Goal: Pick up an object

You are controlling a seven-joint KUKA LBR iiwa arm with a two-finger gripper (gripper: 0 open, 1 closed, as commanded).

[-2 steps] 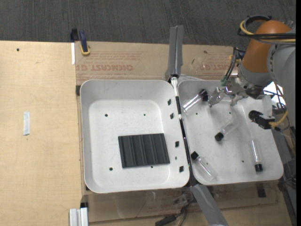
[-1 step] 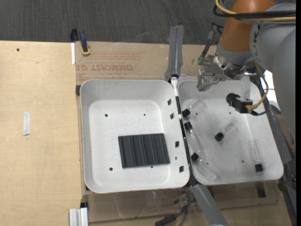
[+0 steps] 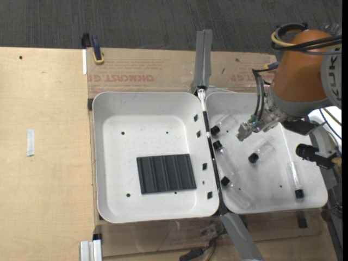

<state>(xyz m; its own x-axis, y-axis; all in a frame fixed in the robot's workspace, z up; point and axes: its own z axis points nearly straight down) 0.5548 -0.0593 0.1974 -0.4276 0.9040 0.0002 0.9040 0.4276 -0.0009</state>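
A: Where does the gripper (image 3: 246,131) sit right now?

B: Over the right bin (image 3: 304,203), toward its far left part, hanging from the orange-banded arm (image 3: 299,75) that comes in from the right. Whether it is open or closed, I cannot tell; the tip is too small and cluttered.

A: And what could it pick?

B: The right bin holds several clear tubes with black caps. The closest candidate is a small black-capped piece (image 3: 253,157), lying just nearer than the gripper and a touch to the right. Another clear tube (image 3: 294,179) lies well to the right and nearer, its long axis running far to near, with the black cap at the near end.

A: Anything in the way?

B: Black caps (image 3: 216,130) sit beside the divider to the gripper's left, and more clear tubes (image 3: 235,189) lie along the near left corner. They crowd the left wall, so I judge a short move toward the near side safer than one leftward.

A: The left bin (image 3: 109,113)?

B: It holds a dark ribbed tray (image 3: 166,173), well apart from the gripper.
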